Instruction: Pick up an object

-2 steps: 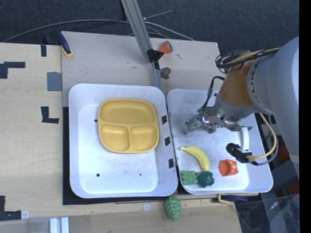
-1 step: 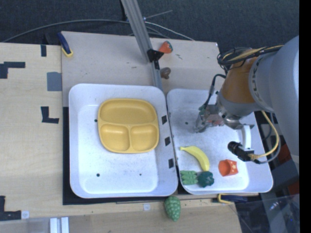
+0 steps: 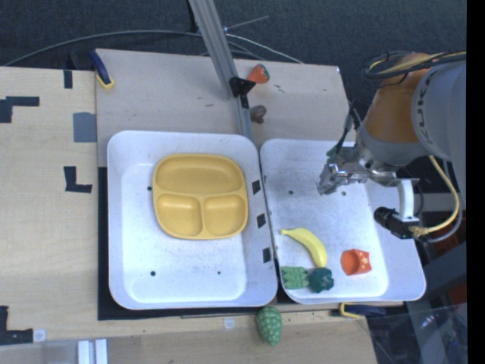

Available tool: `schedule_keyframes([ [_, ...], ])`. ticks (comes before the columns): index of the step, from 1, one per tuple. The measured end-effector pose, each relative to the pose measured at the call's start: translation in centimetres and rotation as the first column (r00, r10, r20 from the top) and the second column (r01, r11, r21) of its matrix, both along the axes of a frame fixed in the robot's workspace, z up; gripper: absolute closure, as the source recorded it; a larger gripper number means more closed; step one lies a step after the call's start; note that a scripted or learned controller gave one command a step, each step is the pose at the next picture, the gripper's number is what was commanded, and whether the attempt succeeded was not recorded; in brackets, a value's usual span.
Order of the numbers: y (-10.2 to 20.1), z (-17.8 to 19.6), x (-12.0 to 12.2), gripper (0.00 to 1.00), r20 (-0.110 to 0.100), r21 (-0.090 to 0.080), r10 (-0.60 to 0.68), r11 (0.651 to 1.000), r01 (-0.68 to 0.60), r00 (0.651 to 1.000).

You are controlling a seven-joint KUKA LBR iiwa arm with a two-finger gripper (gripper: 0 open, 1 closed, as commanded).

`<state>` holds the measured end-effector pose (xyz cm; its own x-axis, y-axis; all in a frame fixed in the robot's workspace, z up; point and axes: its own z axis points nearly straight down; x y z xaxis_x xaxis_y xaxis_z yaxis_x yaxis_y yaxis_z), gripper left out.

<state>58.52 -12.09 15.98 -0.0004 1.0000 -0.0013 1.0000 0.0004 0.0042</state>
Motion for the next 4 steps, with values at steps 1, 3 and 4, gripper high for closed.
schedule_keyframes([
  [1,-0.9,5.5,-0.4,1.00,0.000,0.000,0.000,1.000,0.000,1.000],
  [3,4.3,8.3,-1.1,1.00,-0.005,0.004,0.006,1.000,-0.006,1.000],
  [4,8.6,7.3,-2.3,1.00,-0.008,0.002,0.005,1.000,-0.005,1.000],
])
